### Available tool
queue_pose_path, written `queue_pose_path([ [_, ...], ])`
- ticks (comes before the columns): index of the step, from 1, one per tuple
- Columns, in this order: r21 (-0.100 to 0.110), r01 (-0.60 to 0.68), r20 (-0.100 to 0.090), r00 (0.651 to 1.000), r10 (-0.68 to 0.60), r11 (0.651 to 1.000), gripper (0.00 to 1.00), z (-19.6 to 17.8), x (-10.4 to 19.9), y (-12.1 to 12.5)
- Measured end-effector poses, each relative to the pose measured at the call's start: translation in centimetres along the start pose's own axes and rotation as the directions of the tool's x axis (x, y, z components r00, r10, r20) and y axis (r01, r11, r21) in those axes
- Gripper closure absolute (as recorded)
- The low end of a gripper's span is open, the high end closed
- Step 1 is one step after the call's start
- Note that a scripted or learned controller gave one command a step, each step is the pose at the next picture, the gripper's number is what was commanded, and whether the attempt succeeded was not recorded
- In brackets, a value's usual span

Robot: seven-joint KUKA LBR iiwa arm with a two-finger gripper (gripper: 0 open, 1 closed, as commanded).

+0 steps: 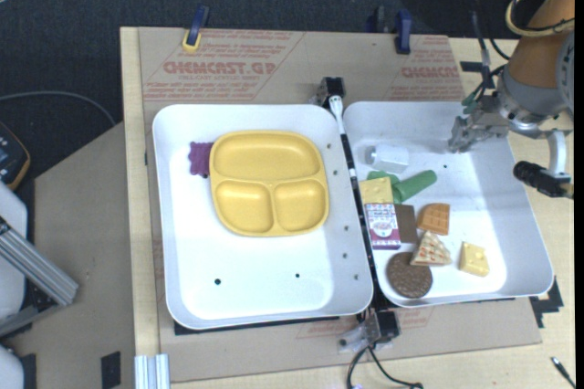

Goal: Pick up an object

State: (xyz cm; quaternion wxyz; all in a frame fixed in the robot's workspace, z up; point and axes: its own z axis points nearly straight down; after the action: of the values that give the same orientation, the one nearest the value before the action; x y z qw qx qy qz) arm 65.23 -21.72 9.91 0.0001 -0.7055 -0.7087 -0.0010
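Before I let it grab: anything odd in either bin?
One thing: a purple object in the left bin lies tucked against the yellow divided tray, partly hidden. The toy food in the right bin looks ordinary.

Grey arm (538,77) with orange band at the right, pincer (464,137) low, tilted leftward

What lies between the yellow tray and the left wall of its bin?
In the camera view, a purple object lies there, partly tucked under the yellow tray in the left bin.
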Motion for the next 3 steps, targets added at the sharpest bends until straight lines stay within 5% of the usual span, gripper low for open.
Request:
queue_pose_path([
  [2,-0.003,-0.004,0.004,1.000,0.004,1.000,1.00,-10.8,-0.7,0.8],
  [3,-0.004,-0.004,0.004,1.000,0.004,1.000,1.00,-12.7,-0.7,0.9],
])
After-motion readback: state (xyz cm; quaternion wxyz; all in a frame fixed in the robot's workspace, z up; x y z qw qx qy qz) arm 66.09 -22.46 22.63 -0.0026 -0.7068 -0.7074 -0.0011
